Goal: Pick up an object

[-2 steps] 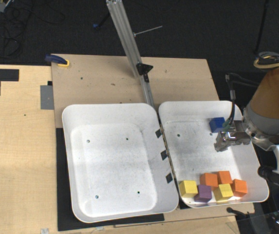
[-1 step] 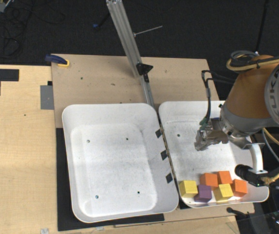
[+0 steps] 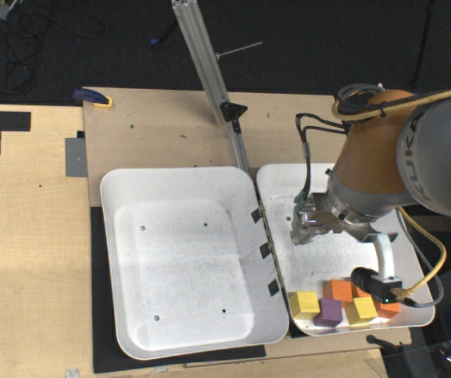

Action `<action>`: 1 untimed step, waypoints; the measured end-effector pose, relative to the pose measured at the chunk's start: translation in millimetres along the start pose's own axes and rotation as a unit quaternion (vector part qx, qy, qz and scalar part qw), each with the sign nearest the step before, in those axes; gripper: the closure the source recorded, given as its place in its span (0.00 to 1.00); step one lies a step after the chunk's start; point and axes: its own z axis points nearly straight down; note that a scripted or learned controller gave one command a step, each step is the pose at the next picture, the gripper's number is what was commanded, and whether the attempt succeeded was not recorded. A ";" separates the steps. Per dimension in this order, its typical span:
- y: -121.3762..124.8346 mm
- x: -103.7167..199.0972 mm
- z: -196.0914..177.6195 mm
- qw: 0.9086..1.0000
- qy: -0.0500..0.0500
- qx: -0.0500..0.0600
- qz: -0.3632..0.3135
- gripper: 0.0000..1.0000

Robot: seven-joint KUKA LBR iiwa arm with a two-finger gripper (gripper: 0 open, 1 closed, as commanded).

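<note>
My gripper [image 3: 304,228] hangs over the middle of the right bin [image 3: 284,181], near its left wall, with no object seen between its fingers. Several small blocks lie clustered in that bin's near corner: a yellow block [image 3: 305,302], a purple block [image 3: 330,312], an orange block [image 3: 340,290] and a second yellow block [image 3: 360,310], with a small orange piece [image 3: 389,309] at the right end. The gripper is well behind these blocks and apart from them.
The left bin [image 3: 178,266] lies beside the right one, with black clips [image 3: 266,250] along the shared wall. A slanted aluminium rail [image 3: 208,69] rises behind the bins. The arm's bulky orange-and-grey wrist [image 3: 382,164] overhangs the right bin's far right.
</note>
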 end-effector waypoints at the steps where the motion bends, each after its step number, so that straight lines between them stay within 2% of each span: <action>1: -0.5 46.4 -9.5 1.000 0.000 -0.001 0.000 1.00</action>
